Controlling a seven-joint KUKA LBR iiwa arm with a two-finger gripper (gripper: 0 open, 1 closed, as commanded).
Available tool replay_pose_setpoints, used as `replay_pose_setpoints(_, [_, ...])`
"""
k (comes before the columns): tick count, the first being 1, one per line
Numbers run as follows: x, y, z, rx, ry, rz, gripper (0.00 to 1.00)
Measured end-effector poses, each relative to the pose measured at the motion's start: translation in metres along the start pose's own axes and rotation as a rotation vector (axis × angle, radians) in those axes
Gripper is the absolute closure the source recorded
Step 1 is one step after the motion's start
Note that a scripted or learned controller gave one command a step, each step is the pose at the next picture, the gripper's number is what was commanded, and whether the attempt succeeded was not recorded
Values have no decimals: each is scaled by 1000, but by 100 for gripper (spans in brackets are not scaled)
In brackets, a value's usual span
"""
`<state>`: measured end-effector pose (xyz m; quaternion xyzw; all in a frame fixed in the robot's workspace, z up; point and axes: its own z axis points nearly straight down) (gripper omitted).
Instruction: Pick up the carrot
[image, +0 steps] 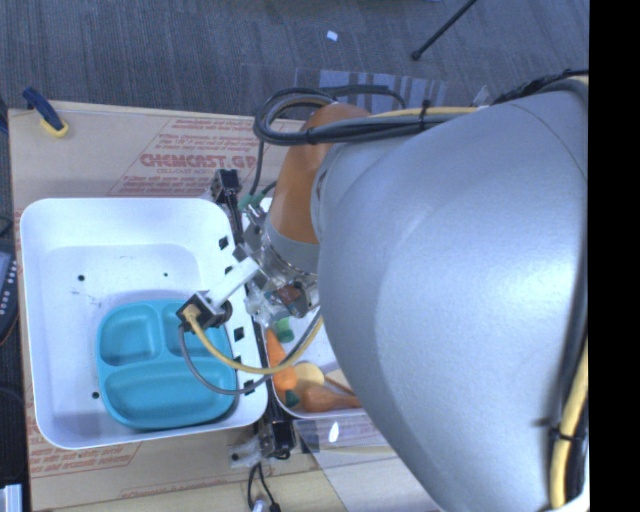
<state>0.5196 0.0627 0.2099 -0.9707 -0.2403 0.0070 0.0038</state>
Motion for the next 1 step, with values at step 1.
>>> replay_pose_setpoints(1, [-34, -27, -149, -7, 5, -174, 100])
